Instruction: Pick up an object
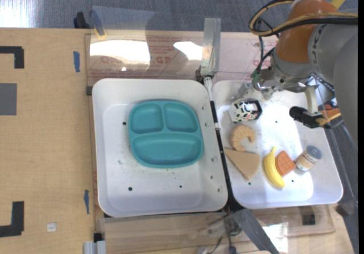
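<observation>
The right bin [324,190] holds several small things. A black-and-white toy [245,111] lies near its back left, with a curled tan pastry [243,137] just in front of it. Nearer the front sit a tan wedge [244,162], a yellow banana [273,172], an orange piece [285,163] and a small jar [307,159]. My gripper [258,86] hangs over the back of this bin, just behind and slightly right of the black-and-white toy. Nothing shows in its grasp.
In the left bin [108,190] lies a teal divided plate [165,132]. A raised divider [217,133] separates the two bins. The grey arm with its orange band [301,31] covers the right bin's back right corner. Cardboard lies left of the bins.
</observation>
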You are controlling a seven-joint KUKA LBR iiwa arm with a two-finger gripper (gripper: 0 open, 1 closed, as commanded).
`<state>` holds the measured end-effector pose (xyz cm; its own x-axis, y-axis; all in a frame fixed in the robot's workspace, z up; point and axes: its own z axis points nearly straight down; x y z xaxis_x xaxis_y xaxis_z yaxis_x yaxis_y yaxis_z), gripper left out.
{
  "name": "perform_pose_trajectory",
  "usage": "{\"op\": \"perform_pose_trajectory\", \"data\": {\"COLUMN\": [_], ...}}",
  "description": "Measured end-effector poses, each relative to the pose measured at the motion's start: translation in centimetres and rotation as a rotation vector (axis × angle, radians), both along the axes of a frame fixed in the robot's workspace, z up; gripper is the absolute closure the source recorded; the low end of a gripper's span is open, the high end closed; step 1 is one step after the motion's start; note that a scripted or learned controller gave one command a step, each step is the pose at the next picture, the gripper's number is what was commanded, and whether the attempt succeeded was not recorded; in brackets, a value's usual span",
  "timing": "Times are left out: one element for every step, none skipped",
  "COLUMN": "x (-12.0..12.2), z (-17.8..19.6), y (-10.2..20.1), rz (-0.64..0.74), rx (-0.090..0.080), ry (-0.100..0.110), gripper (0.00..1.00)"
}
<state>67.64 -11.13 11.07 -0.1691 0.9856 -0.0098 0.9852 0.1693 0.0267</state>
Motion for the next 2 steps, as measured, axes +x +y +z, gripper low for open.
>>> {"op": "perform_pose_trajectory", "data": {"x": [-0.1, -0.26], "z": [-0.08, -0.09], "y": [0.35, 0.02], "rz": [0.014, 0.137], "rx": [-0.008, -0.014], "ry": [-0.001, 0.007], "gripper": [0.0, 0.0]}}
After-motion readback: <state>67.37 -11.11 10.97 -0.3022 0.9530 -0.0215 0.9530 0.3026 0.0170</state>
